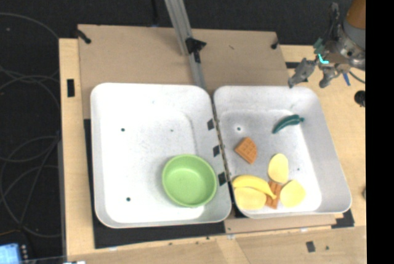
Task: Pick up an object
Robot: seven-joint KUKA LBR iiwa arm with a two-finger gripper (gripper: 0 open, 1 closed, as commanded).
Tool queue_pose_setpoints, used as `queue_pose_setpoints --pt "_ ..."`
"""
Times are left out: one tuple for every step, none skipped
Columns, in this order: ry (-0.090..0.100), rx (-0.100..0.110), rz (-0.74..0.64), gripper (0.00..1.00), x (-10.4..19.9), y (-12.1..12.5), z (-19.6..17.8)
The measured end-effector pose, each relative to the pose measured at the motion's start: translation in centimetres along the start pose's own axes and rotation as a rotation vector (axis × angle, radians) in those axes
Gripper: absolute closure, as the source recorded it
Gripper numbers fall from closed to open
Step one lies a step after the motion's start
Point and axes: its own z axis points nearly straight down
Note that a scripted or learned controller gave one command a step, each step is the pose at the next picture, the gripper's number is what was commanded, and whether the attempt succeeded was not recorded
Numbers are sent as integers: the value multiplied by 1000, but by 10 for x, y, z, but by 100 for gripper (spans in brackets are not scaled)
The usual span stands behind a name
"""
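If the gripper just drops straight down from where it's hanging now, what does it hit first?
Probably the back right corner of the right bin, at its rim or just outside it, not an object. The gripper hangs above that corner; the green piece lies further in. Depth is hard to judge from one slanted view.

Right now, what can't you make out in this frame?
- Claw: small, at the camera view's right edge; finger state unreadable, and the arm above it is cut off.
- Yellow pieces in the right bin: piled against orange bits, so the count and what lies underneath are unclear.
- Dark green item: too small to identify.
- Green bowl in the left bin: its far wall hides part of the inside.
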Motion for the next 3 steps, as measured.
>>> queue_pose_setpoints --pt "2 3 0 0 5 -5 46" --pt "2 4 -3 0 12 -9 105" --pt "1 4 -2 0 11 -10 157"
